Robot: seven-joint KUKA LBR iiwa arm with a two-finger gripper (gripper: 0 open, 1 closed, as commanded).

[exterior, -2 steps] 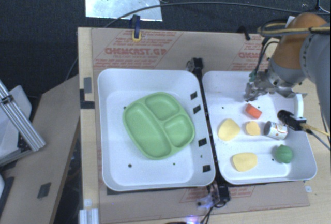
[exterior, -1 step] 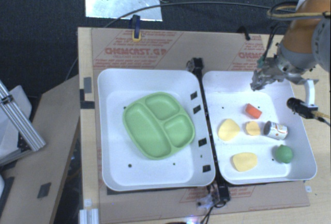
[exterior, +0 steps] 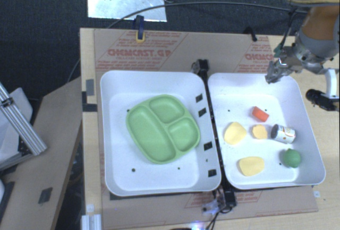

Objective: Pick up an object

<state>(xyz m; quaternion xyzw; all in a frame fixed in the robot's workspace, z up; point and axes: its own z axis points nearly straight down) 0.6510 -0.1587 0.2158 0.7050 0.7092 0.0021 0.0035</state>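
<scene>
- The gripper point(exterior: 275, 76) hangs over the right bin's point(exterior: 234, 91) far right corner; whether it is released or clenched cannot be told.
- In that bin lie an orange piece point(exterior: 260, 113), three yellow pieces point(exterior: 235, 133), a small white can point(exterior: 283, 133) and a green ball point(exterior: 291, 158).
- A green divided plate point(exterior: 162, 128) fills the left bin's point(exterior: 119, 91) middle.

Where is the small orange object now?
In the camera view, the orange object lies in the right bin, just above the small yellow piece.
</scene>
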